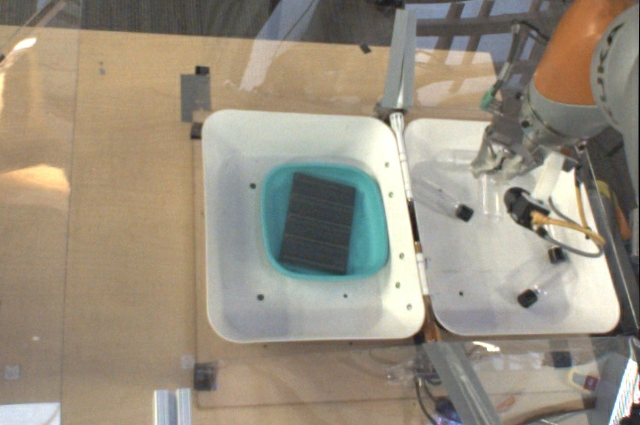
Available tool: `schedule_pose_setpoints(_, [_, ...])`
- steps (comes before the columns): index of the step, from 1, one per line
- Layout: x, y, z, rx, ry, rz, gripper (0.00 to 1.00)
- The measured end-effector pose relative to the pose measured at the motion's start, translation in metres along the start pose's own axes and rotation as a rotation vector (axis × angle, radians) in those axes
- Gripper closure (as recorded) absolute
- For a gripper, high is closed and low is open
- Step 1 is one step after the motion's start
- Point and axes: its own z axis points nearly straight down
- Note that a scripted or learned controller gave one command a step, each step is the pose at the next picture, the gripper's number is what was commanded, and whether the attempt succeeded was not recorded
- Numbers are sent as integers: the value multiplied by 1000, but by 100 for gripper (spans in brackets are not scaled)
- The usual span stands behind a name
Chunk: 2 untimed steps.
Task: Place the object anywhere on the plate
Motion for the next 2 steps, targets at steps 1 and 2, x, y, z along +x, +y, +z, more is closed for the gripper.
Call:
schedule_pose_setpoints(1, [125,-103,13,3,2,-117,100])
schedule_pose_setpoints(2, [125,-103,13,3,2,-116,0])
